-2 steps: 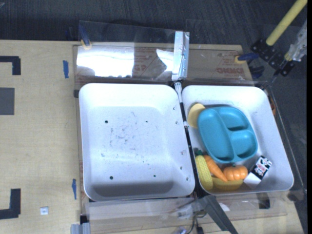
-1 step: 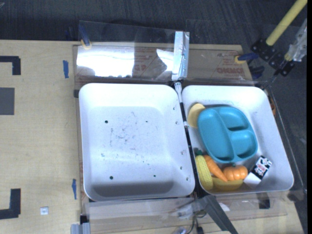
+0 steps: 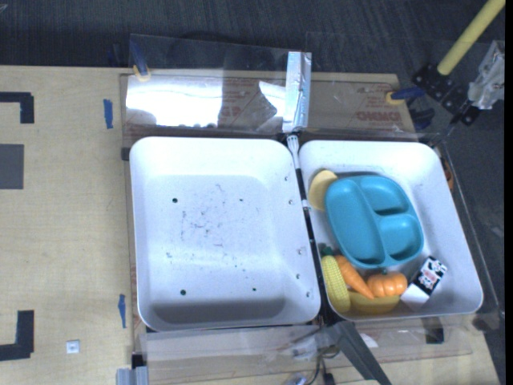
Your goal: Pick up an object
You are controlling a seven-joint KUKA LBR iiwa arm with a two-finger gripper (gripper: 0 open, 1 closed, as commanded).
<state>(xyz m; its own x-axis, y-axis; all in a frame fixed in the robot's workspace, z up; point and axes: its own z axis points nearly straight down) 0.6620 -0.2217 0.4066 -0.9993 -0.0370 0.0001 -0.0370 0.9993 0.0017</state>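
Bins sit side by side on the bench: the left bin [image 3: 212, 231] is scuffed with faint dark marks on its floor, and the right bin [image 3: 453, 215] holds all the objects. A blue plate [image 3: 373, 219] with 2 compartments lies tilted in the middle of the right bin, its upper left edge overlapping a pale yellow piece [image 3: 320, 187] that peeks out beside the bin's left wall. Below the plate, along the bin's near side, lie a corn cob [image 3: 334, 283] next to the left wall, an orange carrot [image 3: 350, 275] just right of it, and a rounder orange item [image 3: 389, 282] touching a yellow shape [image 3: 373, 302] underneath. At the near right, a small black-and-white box [image 3: 427, 277] rests just beside the plate's lower right corner.

The gripper [image 3: 487, 83] is at the upper right, outside the bins and well apart from every object; whether it is open or closed cannot be told. A yellow rod [image 3: 477, 22] slants across the same corner. Clear plastic sheeting [image 3: 216, 95] stands behind the left bin.
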